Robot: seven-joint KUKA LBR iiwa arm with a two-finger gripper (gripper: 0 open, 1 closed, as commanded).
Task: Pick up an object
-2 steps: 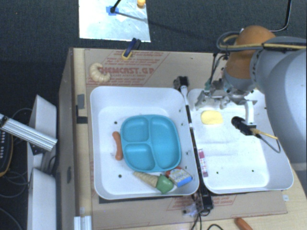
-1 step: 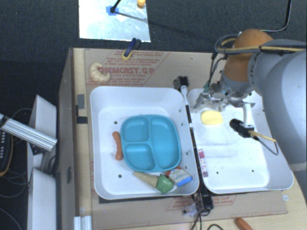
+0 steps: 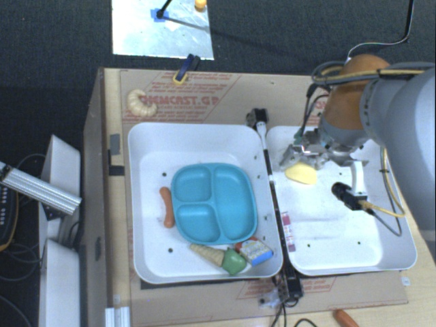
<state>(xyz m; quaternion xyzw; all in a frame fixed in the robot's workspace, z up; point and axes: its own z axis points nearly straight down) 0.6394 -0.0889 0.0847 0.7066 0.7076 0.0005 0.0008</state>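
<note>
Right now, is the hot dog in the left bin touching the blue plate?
Apart. The camera view shows a thin strip of white bin floor between the hot dog and the blue plate's left rim.

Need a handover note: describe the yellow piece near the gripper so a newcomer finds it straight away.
Look in the right white bin, toward its upper left corner, just below the gripper. The yellow piece lies there on the bin floor, a small pale, rounded lump. It is the one loose item in that bin; the other toys lie in the left bin.

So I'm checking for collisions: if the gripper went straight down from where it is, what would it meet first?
Probably the yellow object in the right bin. The gripper sits just above it in this view, though depth is hard to judge from one slanted camera.
</note>
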